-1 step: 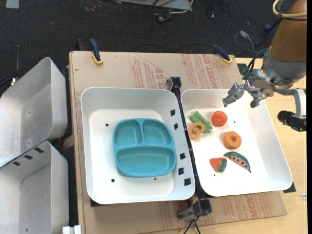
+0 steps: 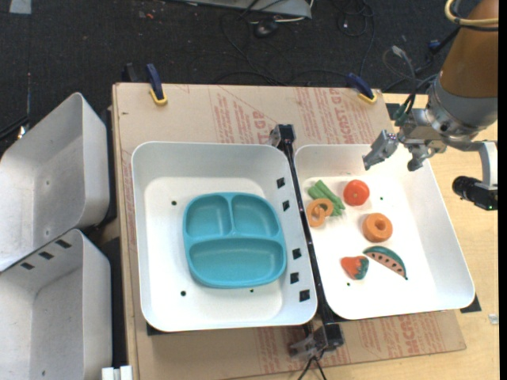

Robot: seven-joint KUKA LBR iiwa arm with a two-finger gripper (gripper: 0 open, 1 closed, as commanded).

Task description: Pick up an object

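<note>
In the right bin (image 2: 444, 236) lie several toy foods: a red tomato (image 2: 356, 191), green beans (image 2: 325, 196), an orange ring (image 2: 320, 210), an orange doughnut-like piece (image 2: 378, 227), a strawberry (image 2: 355, 267) and a watermelon slice (image 2: 386, 260). My gripper (image 2: 395, 153) hangs above the bin's far edge, up and to the right of the tomato. Its two fingers stand apart with nothing between them.
The left bin (image 2: 150, 236) holds a teal divided plate (image 2: 234, 239). Two white containers (image 2: 47, 212) stand off the bench at the left. Clamps (image 2: 157, 85) grip the board's far edge. A black divider (image 2: 299, 212) runs between the bins.
</note>
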